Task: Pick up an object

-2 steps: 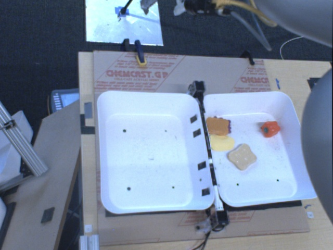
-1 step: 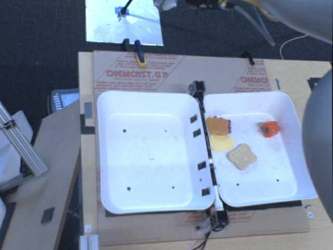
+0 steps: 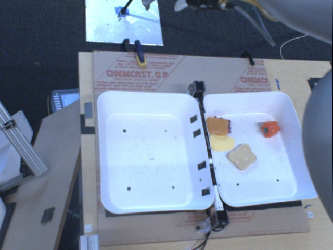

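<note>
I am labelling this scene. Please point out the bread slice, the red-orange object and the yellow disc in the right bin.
bread slice (image 3: pixel 242 157), camera view, middle of its top face.
red-orange object (image 3: pixel 270 129), camera view, centre of its body.
yellow disc (image 3: pixel 222 144), camera view, middle of its flat surface.

One fixed overhead camera looks slantwise down on both bins (image 3: pixel 156 100).

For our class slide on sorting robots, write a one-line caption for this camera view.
Two white bins on a bench: the right bin holds a slice of toast, a yellow piece, an orange piece and a red piece.
</note>
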Motion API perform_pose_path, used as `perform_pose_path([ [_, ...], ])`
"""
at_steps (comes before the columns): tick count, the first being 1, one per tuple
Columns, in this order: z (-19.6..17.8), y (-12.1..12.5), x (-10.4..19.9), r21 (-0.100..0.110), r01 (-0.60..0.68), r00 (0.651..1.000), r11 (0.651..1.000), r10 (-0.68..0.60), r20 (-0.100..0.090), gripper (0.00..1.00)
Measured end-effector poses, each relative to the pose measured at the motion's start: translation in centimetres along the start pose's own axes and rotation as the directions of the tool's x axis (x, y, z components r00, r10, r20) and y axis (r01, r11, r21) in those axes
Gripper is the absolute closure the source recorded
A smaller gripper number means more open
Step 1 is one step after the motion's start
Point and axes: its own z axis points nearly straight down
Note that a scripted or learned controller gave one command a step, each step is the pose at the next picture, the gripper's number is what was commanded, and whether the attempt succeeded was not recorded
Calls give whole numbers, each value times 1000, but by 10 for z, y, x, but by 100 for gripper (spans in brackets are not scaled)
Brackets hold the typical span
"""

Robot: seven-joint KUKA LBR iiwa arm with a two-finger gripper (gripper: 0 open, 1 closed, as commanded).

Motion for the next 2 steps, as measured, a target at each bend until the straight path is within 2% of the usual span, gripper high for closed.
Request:
perform_pose_path([
  [1,-11,0,1,-2,3,1000,1000,-3,-1,100],
  [2,-11,0,1,-2,3,1000,1000,-3,-1,0],
])
